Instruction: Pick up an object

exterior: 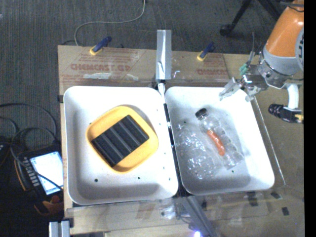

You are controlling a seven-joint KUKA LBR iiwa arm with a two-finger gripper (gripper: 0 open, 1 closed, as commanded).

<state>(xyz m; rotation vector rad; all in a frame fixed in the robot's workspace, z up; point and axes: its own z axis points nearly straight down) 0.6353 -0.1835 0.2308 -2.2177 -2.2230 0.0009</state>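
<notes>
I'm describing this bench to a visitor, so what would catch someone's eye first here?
Probably the yellow tray with a black ribbed insert, lying at a slant in the left bin. Next, the clear plastic bottle with a black cap and orange inside in the right bin, beside crumpled clear plastic. The gripper hovers over that bin's far right corner.

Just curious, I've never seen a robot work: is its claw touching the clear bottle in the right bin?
Apart. The camera view shows the gripper up at the right bin's far corner, with bare white floor between it and the bottle.
</notes>
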